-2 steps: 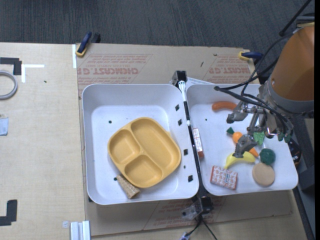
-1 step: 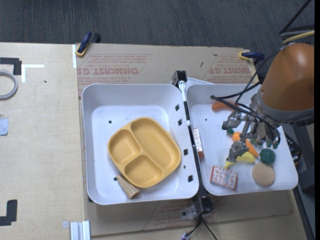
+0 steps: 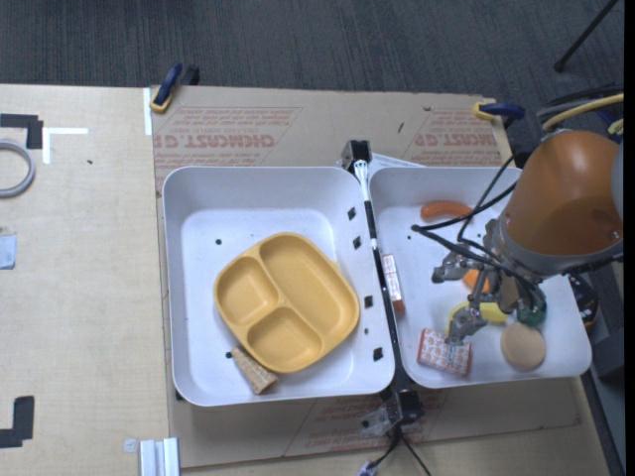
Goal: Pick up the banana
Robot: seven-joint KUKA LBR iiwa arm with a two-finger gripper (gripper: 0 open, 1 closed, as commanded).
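In the right bin, the banana is being pinched between the gripper fingers.

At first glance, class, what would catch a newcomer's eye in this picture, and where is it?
The yellow divided plate dominates the left bin, with a small brown block at its lower edge. Over the right bin, the arm's orange band looms, its tool low among a yellow banana, an orange carrot and a tan egg-shaped piece.
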